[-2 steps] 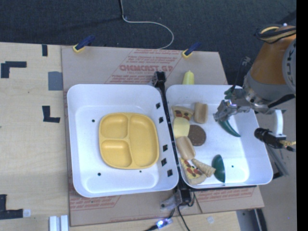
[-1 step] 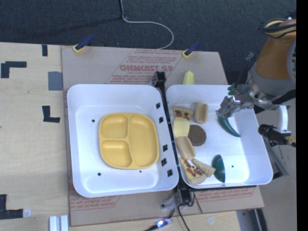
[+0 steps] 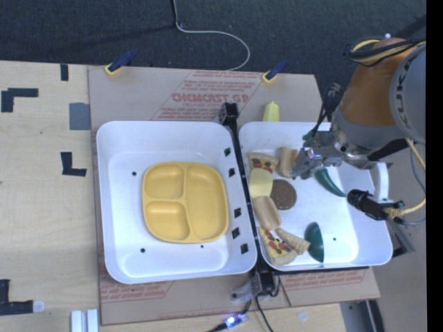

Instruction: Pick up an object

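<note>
Over right bin (image 3: 367,254) | pincer (image 3: 304,163) beside tan piece (image 3: 286,160) | grip state: cannot tell

Bench (image 3: 41,206): light wood surface with black tape marks at its left. A brown cardboard sheet (image 3: 201,95) with red print lies flat on it, held at the far edge by two blue-and-yellow clamps (image 3: 119,62). Two white bins, left bin (image 3: 111,185) and right bin (image 3: 367,251), sit side by side on the cardboard, touching.

Lab bench, my test rig: two white bins (image 3: 111,206) clamped on cardboard (image 3: 201,95), tape marks (image 3: 69,163), loose cable (image 3: 208,30) (dark carpet behind).
</note>
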`<action>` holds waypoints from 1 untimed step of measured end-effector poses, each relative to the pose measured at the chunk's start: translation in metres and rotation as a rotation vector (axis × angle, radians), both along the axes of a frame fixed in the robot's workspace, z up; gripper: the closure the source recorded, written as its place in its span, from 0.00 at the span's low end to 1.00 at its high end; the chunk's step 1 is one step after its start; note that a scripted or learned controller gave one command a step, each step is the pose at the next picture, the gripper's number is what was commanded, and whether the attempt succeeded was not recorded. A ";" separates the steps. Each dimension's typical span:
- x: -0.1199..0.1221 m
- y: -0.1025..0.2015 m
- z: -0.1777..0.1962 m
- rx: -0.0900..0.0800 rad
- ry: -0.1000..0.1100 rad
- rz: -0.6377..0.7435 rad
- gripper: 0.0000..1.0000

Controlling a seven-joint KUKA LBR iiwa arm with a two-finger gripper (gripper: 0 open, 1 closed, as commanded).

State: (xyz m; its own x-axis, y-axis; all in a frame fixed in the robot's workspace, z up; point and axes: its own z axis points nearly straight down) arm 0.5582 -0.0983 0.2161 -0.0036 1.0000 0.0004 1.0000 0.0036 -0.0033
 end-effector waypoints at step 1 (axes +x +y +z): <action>-0.009 0.051 -0.008 0.001 0.001 0.002 1.00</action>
State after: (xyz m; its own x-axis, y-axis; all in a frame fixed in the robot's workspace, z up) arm 0.5489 -0.0472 0.2078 -0.0059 1.0000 0.0016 1.0000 0.0059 -0.0039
